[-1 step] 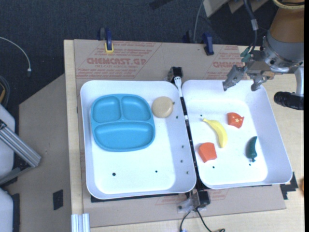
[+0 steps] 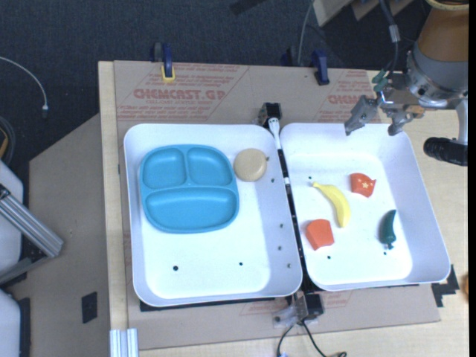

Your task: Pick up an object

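The gripper (image 2: 378, 117) hangs above the far edge of the right bin (image 2: 424, 199), its two fingers spread apart with nothing between them; one finger (image 2: 358, 117) points down and left, the other sits close under the wrist. The arm (image 2: 446, 28), grey with an orange band, comes in from the upper right. Inside the right bin lie four items, all well apart from the gripper: a yellow banana (image 2: 335, 201) near the middle, a red pepper-like piece (image 2: 362, 184) just to its right, an orange block (image 2: 320, 233) nearer and to the left, and a dark green pepper (image 2: 388, 227) toward the right wall. The left bin (image 2: 201, 274) holds a blue divided plate (image 2: 190, 188) in its far left part, and a round tan object (image 2: 251, 164) touching or just beside the plate's far right corner.
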